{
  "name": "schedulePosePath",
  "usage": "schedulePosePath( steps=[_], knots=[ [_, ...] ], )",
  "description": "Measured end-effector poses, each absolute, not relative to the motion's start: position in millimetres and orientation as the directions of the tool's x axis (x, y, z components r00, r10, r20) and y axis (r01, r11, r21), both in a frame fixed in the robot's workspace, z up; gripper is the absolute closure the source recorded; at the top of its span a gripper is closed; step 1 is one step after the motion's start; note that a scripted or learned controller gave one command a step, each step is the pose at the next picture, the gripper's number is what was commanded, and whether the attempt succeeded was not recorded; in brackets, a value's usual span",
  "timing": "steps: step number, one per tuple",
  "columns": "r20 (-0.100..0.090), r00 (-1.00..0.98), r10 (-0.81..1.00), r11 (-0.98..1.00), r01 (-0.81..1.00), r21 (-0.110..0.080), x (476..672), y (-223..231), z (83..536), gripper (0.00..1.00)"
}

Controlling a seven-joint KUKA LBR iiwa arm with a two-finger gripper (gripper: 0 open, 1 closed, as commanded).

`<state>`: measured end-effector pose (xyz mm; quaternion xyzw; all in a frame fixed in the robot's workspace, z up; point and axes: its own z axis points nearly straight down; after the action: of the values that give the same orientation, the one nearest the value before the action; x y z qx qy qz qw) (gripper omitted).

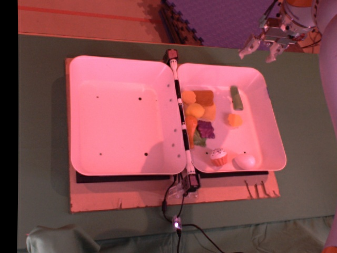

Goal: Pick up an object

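Note:
My gripper [261, 49] hangs above the bench just beyond the far right corner of the right bin [274, 136], open, with nothing between its fingers. In that bin lie a green stick [237, 97], a small orange piece [235, 120], a cupcake [218, 157] and a white egg [245, 161]. A cluster sits against the bin's left wall: orange and yellow pieces [199, 104], a purple bunch of grapes [206, 129] and a green piece [199, 139].
The left bin [84, 115] stands beside the right one, with a black-and-white divider strip [180, 115] between them. Cables [176, 215] trail off the bench's front. A purple foam mat [221, 9] lies at the back. A crumpled cloth [58, 240] sits at front left.

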<state>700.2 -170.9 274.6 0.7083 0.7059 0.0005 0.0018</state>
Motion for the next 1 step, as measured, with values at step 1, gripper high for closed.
schedulePosePath(
  steps=[1],
  knots=[
    [-0.002, 0.003, 1.0, -0.003, 1.0, 0.003, 700.2, -170.9, 274.6, 0.0]
  ],
)
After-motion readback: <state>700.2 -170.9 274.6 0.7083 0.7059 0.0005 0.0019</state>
